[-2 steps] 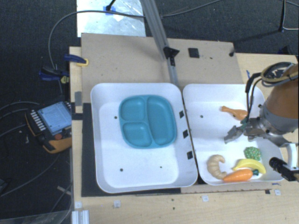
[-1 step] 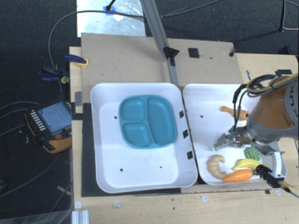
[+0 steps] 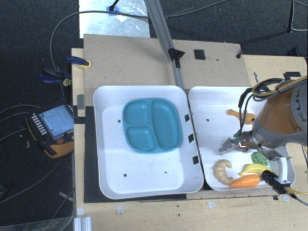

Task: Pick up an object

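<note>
In the right bin (image 3: 207, 105) lie several toy foods: a beige curved piece (image 3: 222, 171), an orange carrot (image 3: 245, 181), a yellow banana (image 3: 255, 169), a green piece (image 3: 258, 158) and a small orange piece (image 3: 234, 113) near the far side. My gripper (image 3: 231, 146) hangs low over the right bin's middle, just above and left of the green piece and above the beige piece. The orange-banded wrist (image 3: 281, 119) hides part of the bin behind it. I see nothing clearly held.
The left bin (image 3: 103, 143) holds a blue divided plate (image 3: 152, 125). Black clips (image 3: 190, 129) sit on the shared wall between the bins. A slanted metal pole (image 3: 161, 28) rises behind the bins. Cables and a handheld pendant (image 3: 53, 126) lie off the bench at left.
</note>
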`<move>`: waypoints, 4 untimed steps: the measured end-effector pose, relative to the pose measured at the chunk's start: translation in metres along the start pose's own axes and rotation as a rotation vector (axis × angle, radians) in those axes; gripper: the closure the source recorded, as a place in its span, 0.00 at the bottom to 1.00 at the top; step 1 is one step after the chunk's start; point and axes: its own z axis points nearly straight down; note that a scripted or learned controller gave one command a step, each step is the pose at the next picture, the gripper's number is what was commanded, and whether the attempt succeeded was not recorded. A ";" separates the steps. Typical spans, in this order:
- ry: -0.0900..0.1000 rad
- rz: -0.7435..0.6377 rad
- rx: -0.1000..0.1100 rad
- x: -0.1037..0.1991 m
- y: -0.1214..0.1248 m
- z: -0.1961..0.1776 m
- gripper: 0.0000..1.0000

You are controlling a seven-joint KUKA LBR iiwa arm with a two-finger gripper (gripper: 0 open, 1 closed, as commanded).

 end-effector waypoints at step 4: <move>-0.001 -0.007 -0.003 0.000 0.006 -0.147 1.00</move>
